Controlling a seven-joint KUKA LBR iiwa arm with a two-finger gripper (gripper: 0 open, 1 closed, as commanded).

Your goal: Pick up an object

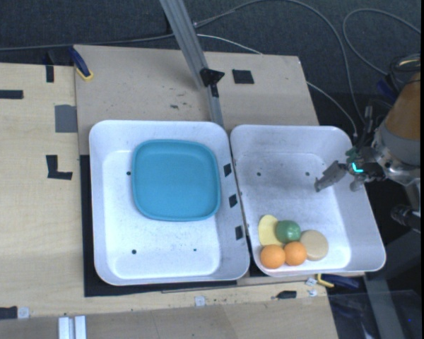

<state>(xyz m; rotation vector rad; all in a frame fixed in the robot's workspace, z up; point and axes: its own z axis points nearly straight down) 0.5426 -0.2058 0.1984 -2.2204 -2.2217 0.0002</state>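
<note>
Currently the arm point(404, 122) is being held in from the right, its orange band visible above the wrist and the wrist hanging over the right rim of the right bin point(290, 143). The gripper point(340, 177) is being kept low over the right part of that bin, with two dark fingers point(328, 177) being splayed apart and nothing being held between them.

A cluster of small objects is being kept in the near corner of the right bin, well apart from the gripper. A yellow piece point(268, 227) is lying at the left of the cluster, touching a green ball point(288, 230). Two orange balls, the left one point(272, 256) and the right one point(295, 253), are sitting side by side at the near edge. A beige round piece point(314, 244) is resting just right of them.

A blue square plate point(175, 180) is being held flat in the left bin point(109, 210), towards its far half.
</note>
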